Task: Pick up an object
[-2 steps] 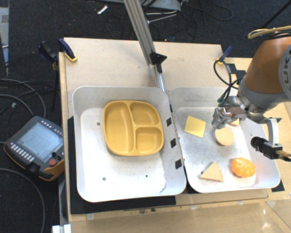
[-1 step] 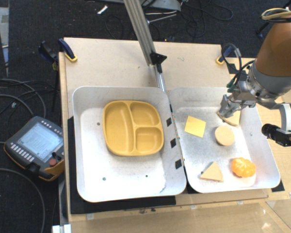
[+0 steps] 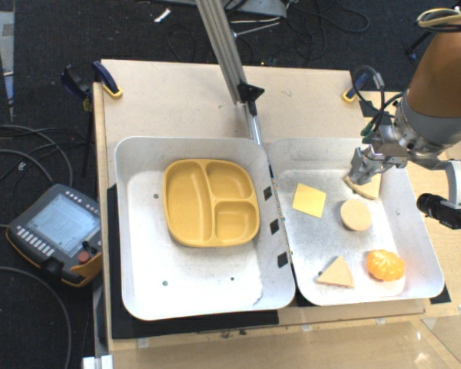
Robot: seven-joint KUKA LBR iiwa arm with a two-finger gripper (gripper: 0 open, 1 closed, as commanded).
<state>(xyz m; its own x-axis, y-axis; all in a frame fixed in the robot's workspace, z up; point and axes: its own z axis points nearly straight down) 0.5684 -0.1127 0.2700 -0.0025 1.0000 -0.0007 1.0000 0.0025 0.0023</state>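
The grey arm with its orange upper section (image 3: 444, 68) reaches in from the right of the frame, and its tool (image 3: 364, 174) hangs low over the upper right part of the right shallow white bin (image 3: 424, 244). The tool's tip sits right at a small tan piece (image 3: 367, 188) lying near the bin's upper edge; whether that piece is gripped or merely touched cannot be told, and how wide the tool stands cannot be told either.

Four more items lie in the same bin. A flat yellow square (image 3: 310, 201) rests toward the bin's upper left, well apart from the tool. A pale cream round disc (image 3: 356, 215) lies just below the tan piece, close to the tool. A beige triangular wedge (image 3: 336, 273) sits near the bin's lower edge, and a bright orange rounded fruit-like object (image 3: 386, 266) lies just to its right, in the lower right part of the bin.

The left shallow white bin (image 3: 138, 229) holds a yellow plastic tray with three compartments (image 3: 211, 202), set flat in the bin's upper middle.

Both bins rest side by side on the light wooden tabletop (image 3: 177, 98). A silver metal pole (image 3: 223, 41) slants down from the top of the frame to the gap between the bins. On the dark floor at lower left of the frame lies a grey and orange handheld control pendant (image 3: 58, 233).
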